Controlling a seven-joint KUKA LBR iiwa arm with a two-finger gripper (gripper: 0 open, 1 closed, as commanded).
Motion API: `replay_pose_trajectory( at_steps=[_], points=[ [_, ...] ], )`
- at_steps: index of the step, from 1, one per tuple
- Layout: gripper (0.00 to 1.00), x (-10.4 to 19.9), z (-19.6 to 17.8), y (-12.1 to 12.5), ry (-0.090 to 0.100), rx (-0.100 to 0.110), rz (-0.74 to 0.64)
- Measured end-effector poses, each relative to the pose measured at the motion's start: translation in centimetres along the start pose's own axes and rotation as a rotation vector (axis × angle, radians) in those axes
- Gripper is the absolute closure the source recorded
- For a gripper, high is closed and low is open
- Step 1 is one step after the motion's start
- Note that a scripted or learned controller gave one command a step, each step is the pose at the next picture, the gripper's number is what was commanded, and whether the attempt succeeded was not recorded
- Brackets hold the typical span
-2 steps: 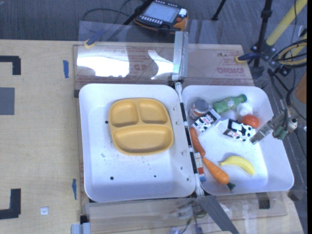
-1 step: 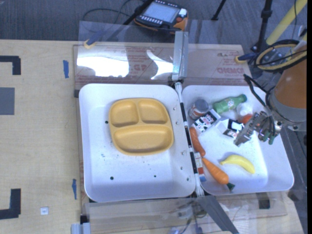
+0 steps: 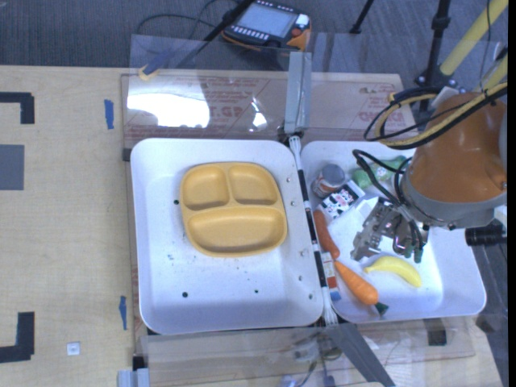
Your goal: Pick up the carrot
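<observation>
An orange carrot (image 3: 357,285) with a green stub lies near the front left corner of the right bin (image 3: 459,293), tip pointing up-left. My gripper (image 3: 379,244) hangs over the middle of that bin, just above and right of the carrot, with nothing visible between its fingers. The arm's orange band (image 3: 459,156) looms over the bin's back right.
A yellow banana (image 3: 395,269) lies just right of the carrot, under the gripper. A red sausage-like piece (image 3: 325,234), a small can (image 3: 330,177), a black-and-white card (image 3: 342,200) and a green item (image 3: 379,176) sit further back. A yellow divided plate (image 3: 234,208) rests in the left bin (image 3: 161,297).
</observation>
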State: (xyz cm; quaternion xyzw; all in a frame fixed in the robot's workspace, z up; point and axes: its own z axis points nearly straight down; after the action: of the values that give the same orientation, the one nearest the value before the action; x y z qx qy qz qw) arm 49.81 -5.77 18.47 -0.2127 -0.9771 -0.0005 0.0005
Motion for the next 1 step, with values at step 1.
replay_pose_trajectory(
  at_steps=[1],
  points=[
    [1.0, -0.4, 7.81, -3.5, -0.017, -0.002, -0.361]
  ],
)
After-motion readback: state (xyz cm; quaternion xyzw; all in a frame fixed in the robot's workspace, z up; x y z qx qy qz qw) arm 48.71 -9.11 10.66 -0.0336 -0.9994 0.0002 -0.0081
